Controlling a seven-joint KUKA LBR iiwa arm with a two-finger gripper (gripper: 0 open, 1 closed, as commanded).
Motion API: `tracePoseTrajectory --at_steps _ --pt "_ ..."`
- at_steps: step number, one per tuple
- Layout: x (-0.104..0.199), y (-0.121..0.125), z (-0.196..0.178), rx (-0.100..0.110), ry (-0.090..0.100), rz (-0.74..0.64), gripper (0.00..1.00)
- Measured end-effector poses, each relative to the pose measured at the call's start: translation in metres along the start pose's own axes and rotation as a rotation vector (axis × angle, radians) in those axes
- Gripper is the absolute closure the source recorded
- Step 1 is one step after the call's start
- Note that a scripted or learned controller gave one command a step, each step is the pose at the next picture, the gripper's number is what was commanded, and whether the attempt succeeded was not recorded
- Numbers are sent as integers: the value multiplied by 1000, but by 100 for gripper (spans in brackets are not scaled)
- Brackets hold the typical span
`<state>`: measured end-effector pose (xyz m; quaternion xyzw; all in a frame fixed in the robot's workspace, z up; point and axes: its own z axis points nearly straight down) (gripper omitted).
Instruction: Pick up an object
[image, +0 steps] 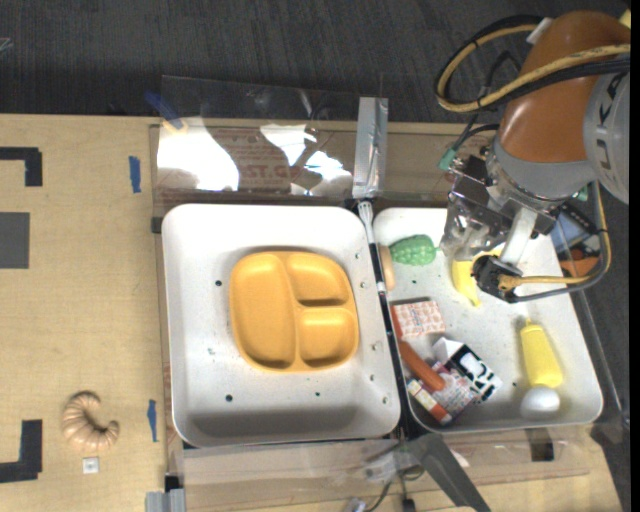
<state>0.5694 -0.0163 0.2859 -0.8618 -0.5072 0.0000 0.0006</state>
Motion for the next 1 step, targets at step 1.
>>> tracePoseTrajectory --at_steps 1 --pt "41 -5 24 4 -2 -270 100"
